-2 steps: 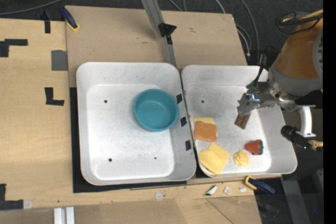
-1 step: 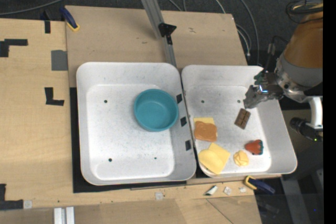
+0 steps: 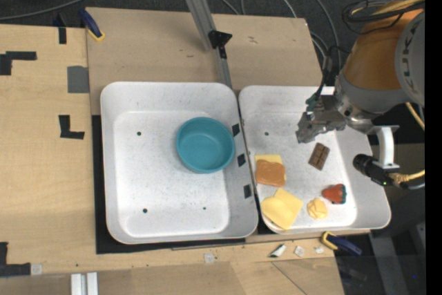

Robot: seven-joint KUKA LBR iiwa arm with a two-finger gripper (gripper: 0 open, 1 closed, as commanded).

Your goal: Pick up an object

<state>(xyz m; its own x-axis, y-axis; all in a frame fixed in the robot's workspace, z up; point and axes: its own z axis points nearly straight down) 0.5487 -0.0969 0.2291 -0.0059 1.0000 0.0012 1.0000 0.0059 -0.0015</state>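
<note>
My gripper [image 3: 309, 132] hangs over the right bin [image 3: 276, 103], above its middle. A brown chocolate-like block [image 3: 318, 156] lies just below and right of the fingertips, apart from them. An orange toast-like slice [image 3: 270, 170] and a yellow cheese-like piece [image 3: 282, 208] rest near the bin's left front. A small yellow lump [image 3: 317, 208] and a red object [image 3: 334, 194] sit at the right front. Nothing shows between the fingers.
The left bin [image 3: 131, 217] holds a blue bowl [image 3: 204, 144]. A grey pole [image 3: 200, 7] slants down to the bins' back edge. Cables run across the dark floor behind the bench. The arm's orange-banded body [image 3: 380, 59] fills the right side.
</note>
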